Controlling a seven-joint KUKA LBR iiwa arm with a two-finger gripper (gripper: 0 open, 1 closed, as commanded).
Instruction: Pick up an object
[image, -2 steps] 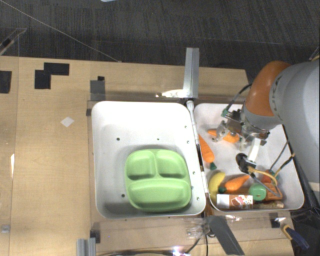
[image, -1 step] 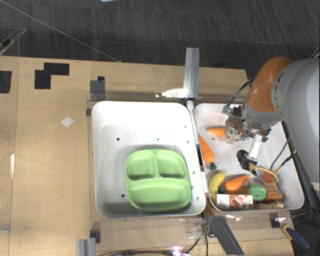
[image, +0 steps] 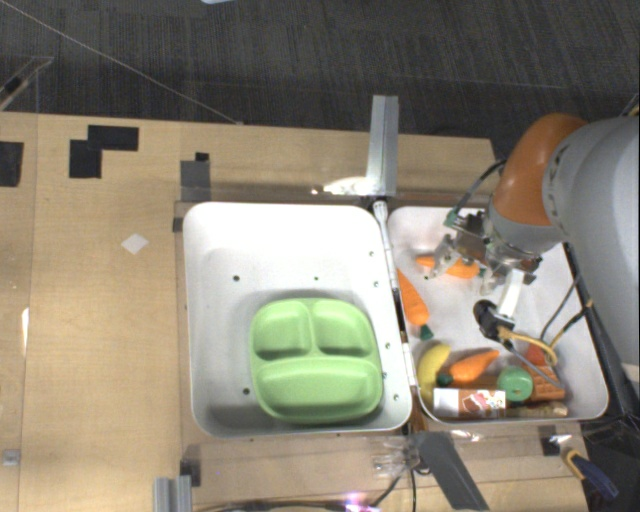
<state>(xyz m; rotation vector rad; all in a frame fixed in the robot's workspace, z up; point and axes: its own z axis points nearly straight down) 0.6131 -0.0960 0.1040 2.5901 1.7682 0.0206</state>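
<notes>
- Arm (image: 590, 190) is reaching in from the right, hanging over the upper part of the right bin (image: 590, 400)
- Claw (image: 478, 250) is sitting low in that bin, near its back half; can't tell whether it's spread or closed, wrist hardware is covering it
- A small orange piece (image: 458, 267) is lying right at the claw, touching it or just under; can't tell if it's being pinched
- A carrot (image: 414, 300) is lying along the right bin's left wall, orange body with the green end pointing toward the front
- A pile of objects is crowding the front of the right bin: a yellow piece (image: 432, 364) at the left, a second orange piece (image: 470, 367) just beside it, a green round cap-like thing (image: 516, 383), a brown bottle with a white and red label (image: 480, 403) lying on its side against the front wall
- A black cable end (image: 487, 318) is dangling between the claw and the pile
- Left bin (image: 230, 260) is holding a green divided tray (image: 316, 358), three compartments, sitting toward the front right of the bin, just beside the wall shared with the right bin
- Both bins are sitting side by side on the wooden bench (image: 90, 330); a metal post (image: 383, 145) is standing behind the seam between them
</notes>
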